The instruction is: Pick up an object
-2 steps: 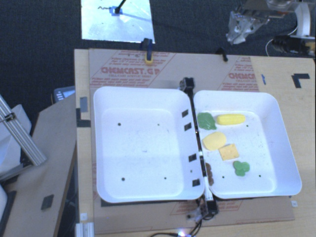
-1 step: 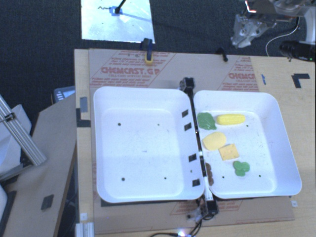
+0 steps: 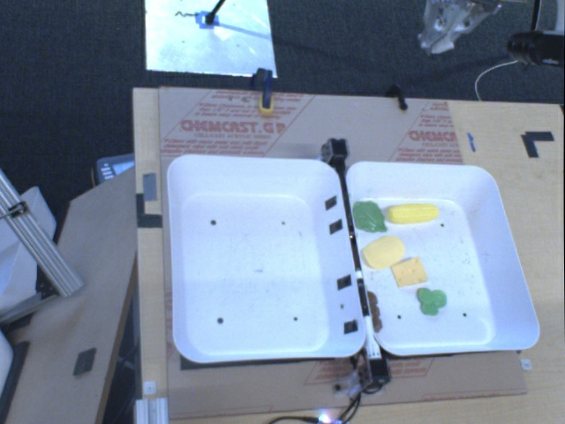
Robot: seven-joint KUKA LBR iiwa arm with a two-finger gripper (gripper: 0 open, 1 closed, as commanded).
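The right bin (image 3: 494, 237) holds several small objects: a green leafy piece (image 3: 369, 216), a yellow corn cob (image 3: 412, 213), a pale yellow rounded piece (image 3: 383, 253), a yellow-orange square slice (image 3: 408, 272) and a small green broccoli-like piece (image 3: 432, 301). My gripper (image 3: 439, 26) hangs high at the top right of the camera view, well beyond the bins' far edge and away from all the objects. Nothing shows between its fingers.
The left bin (image 3: 256, 254) lies beside the right one, with a row of black clips (image 3: 340, 228) along their shared edge. Both rest on a cardboard sheet (image 3: 229, 126). A shiny metal plate (image 3: 209, 25) lies on the dark floor at the back left.
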